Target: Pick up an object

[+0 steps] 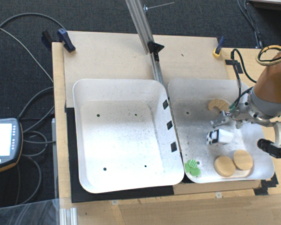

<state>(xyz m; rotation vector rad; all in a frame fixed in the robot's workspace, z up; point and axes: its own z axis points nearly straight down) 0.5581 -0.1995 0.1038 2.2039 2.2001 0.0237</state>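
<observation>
In the right bin [187, 95], the gripper [221, 125], grip state unclear, should descend squarely over the small white object [220, 137] just below it.

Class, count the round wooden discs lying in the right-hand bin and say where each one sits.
2 whole discs: one wooden disc near the front edge, the other touching its right side. A curved wooden piece lies farther back. The arm may hide more.

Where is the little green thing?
The green thing sits in the right bin, at its near-left corner, just left of the two round wooden discs.
</observation>
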